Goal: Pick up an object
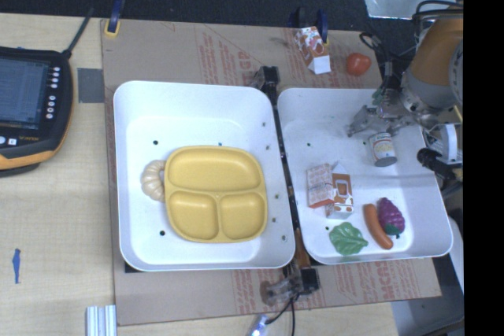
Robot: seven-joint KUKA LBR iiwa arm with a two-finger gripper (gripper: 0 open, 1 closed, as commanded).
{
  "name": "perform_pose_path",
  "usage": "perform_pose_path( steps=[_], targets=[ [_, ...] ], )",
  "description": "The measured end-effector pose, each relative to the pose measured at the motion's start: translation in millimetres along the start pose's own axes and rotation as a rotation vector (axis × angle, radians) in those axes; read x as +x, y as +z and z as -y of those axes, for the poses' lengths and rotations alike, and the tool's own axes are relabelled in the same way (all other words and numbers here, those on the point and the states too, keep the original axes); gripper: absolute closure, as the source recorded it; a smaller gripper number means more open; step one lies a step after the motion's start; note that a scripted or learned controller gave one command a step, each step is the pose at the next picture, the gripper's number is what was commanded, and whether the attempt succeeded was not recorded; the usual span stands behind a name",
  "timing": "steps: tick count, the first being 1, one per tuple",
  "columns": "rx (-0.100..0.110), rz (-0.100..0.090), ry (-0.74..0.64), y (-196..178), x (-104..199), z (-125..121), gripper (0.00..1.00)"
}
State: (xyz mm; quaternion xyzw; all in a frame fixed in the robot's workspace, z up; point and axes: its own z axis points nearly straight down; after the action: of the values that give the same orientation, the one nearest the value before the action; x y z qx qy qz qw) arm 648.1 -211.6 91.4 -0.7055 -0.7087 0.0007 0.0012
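My gripper hangs over the back part of the right bin, below the grey wrist and orange band. A small silver can stands just in front of the gripper, very close to it; whether they touch is unclear. Further forward in the same bin lie two small red-and-white cartons, a green leaf, an orange carrot and purple grapes.
The left bin holds a yellow divided tray with a beige ridged item at its left side. Behind the bins on the cardboard sit a small carton and a red tomato. A tablet lies far left.
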Motion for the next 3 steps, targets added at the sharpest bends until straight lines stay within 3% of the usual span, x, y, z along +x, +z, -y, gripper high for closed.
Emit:
perform_pose_path(
  steps=[1, 2, 3],
  targets=[
    [0.001, 0.002, -0.001, 0, 0, 34, 0.0],
    [0.002, 0.002, -0.003, -11, -1, 33, 1.0],
    [-0.001, 0.001, -0.003, 0, 70, 5, 1.0]
  ],
)
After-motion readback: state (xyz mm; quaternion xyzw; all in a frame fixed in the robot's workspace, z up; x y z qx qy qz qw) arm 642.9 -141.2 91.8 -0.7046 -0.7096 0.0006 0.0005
